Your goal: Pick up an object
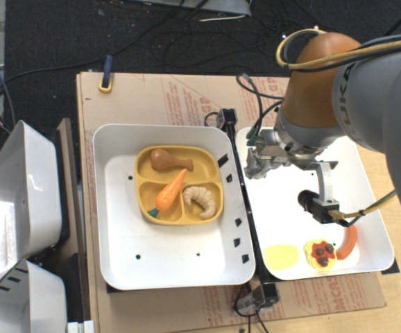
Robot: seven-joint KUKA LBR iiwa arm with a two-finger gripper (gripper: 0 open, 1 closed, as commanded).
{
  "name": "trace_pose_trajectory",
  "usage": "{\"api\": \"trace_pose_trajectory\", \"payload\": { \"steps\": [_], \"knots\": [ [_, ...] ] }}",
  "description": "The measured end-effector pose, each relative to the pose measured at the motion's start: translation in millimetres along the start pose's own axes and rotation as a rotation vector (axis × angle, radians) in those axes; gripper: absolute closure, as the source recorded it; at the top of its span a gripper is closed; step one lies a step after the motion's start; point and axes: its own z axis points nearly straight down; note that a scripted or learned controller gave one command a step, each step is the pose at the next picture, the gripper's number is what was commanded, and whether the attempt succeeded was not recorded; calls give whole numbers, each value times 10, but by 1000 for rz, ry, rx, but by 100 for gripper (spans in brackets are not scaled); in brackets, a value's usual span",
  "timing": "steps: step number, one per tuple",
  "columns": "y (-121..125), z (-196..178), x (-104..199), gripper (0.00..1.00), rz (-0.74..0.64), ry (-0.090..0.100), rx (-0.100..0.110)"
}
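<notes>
the grey arm's gripper [261,159] hovers at the right white bin's [367,179] left edge, finger state impossible to tell; the orange toy sausage [348,242] lies well apart in the near right corner, risking an empty grasp.

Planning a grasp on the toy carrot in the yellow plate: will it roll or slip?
The carrot looks smooth and tapered, so it may slip from a pinch. It lies across a divider of the plate, so a push would probably rock it.
</notes>
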Motion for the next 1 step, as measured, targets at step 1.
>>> {"api": "trace_pose_trajectory", "payload": {
  "steps": [1],
  "knots": [
    [1,-129,575,100,-1,1,1]
  ]
}}
